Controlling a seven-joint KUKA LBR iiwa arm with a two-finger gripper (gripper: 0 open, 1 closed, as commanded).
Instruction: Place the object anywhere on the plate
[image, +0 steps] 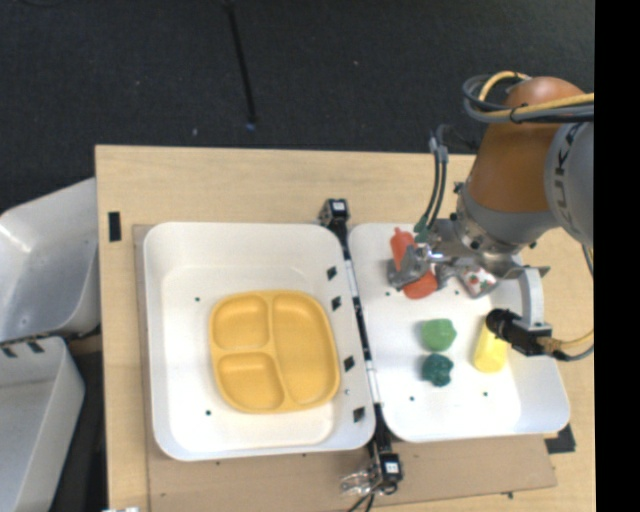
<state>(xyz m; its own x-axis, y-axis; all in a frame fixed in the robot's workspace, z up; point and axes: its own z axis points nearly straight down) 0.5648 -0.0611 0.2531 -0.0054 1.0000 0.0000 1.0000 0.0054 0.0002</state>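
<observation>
Wooden bench (120, 180) on dark flooring carries two shallow white bins side by side. At about one o'clock in the frame, inside the right bin (540, 400), sits a red-orange object (415, 280), soft-edged and irregular, partly hidden under my gripper (420, 262). My fingers hang right over it; whether they are parted or closed on it, I cannot tell. Below it lie a light green lump (437, 333), a dark green lump (437, 370) and a yellow block (489, 351). Toward nine o'clock, the left bin (170, 300) holds a yellow three-compartment plate (273, 351). No readable writing appears anywhere.
</observation>
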